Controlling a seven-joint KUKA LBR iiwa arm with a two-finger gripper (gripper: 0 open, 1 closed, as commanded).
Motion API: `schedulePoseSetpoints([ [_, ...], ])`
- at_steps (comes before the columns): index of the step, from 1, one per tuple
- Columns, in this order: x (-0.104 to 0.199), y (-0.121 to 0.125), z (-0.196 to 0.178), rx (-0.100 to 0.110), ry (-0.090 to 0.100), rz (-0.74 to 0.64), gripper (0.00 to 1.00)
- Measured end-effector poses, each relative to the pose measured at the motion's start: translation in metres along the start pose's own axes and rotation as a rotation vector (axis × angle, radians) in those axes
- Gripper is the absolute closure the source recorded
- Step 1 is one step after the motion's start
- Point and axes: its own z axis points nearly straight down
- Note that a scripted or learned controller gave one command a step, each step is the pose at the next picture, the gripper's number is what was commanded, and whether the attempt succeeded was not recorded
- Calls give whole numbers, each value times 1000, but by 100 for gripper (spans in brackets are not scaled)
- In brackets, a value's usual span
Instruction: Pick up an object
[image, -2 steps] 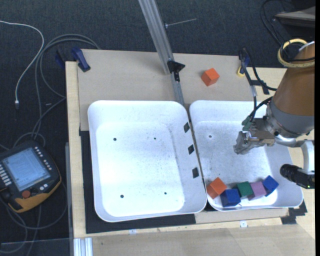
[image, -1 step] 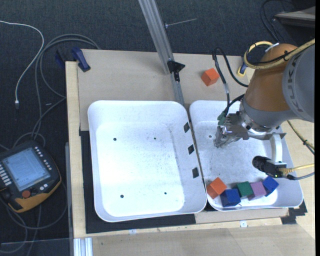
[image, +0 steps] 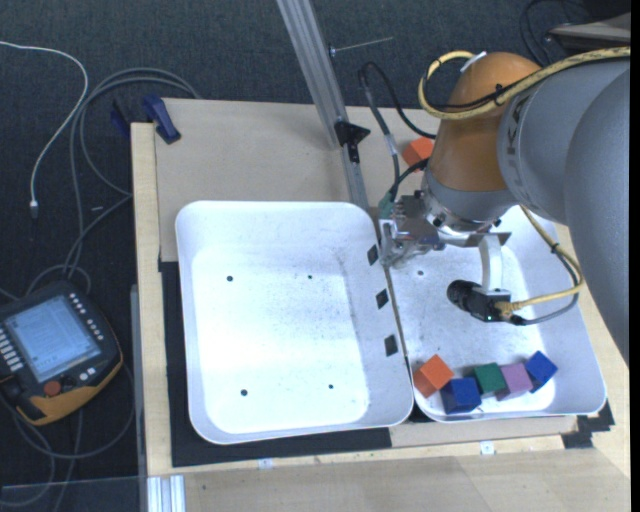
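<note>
Wooden bench (image: 255, 140), two white bins (image: 200, 230), no legible writing

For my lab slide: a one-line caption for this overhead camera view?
KUKA arm over the right bin, blocks along its near edge; left bin beside it.

Single fixed camera, mounted above the worktop (image: 250, 150), looking down at a slant. Mid distance: both white bins fit in frame, left bin (image: 200, 225) near centre, right bin (image: 580, 385) toward the right edge. The arm (image: 560, 110) enters from the right, bulking large and close to the lens. Floor with cables and a teach pendant (image: 55, 350) along the left.
</note>
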Motion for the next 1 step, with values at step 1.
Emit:
schedulePoseSetpoints([
  [1, 61, 18, -72, -7, 0, 0, 100],
])
